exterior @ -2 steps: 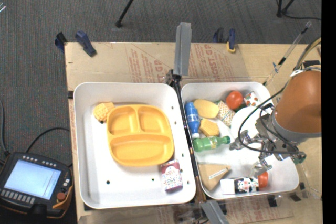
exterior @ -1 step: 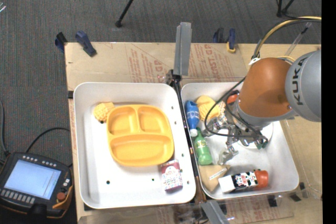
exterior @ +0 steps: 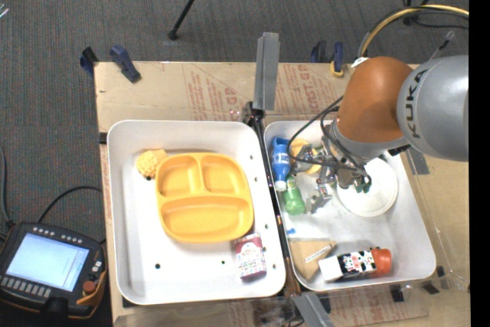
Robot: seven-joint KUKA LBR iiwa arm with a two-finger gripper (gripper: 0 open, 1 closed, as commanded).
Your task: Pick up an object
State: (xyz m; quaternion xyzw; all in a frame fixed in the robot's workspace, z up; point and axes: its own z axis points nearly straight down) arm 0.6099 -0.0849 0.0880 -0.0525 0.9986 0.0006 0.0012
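Lying beside claw [exterior: 325,191]: green bottle [exterior: 293,197]

Two white bins [exterior: 122,241] — one yellow divided plate [exterior: 204,197], one blue bottle [exterior: 280,159], one green bottle [exterior: 294,199], one white bowl [exterior: 377,197].

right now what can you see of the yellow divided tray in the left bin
The yellow tray looks like smooth plastic, roughly square with rounded corners, split into three compartments: two small ones at the far side, one wide one nearer. It lies flat in the left bin. A small yellow corn-like toy touches its far left corner; a small carton sits at its near right corner.
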